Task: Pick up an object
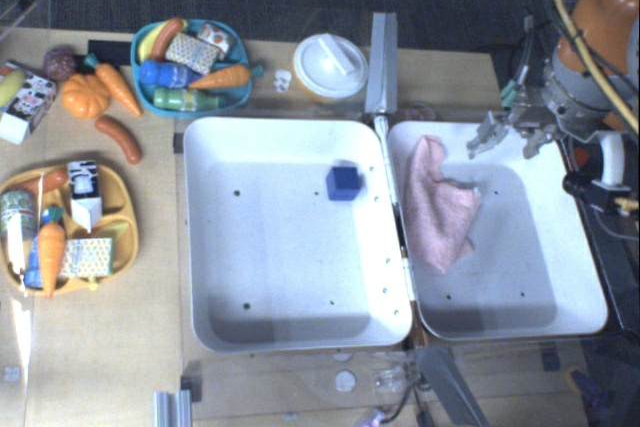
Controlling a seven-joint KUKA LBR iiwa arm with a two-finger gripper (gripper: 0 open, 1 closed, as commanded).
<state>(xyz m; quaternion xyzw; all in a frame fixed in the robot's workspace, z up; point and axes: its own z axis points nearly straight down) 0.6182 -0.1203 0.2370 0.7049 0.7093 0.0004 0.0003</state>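
Approach step: gripper (508, 137) hangs spread and bare over right bin (560, 315), pink cloth (440, 210) at its 8 o'clock. Next: descend onto cloth.

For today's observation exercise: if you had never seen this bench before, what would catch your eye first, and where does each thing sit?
The pink cloth stands out first, crumpled in the left part of the right bin. Next comes the small blue cube, alone in the upper right of the left bin. The gripper hangs above the right bin's upper edge, and bright toy food fills a blue bowl and a yellow tray at the bench's left.
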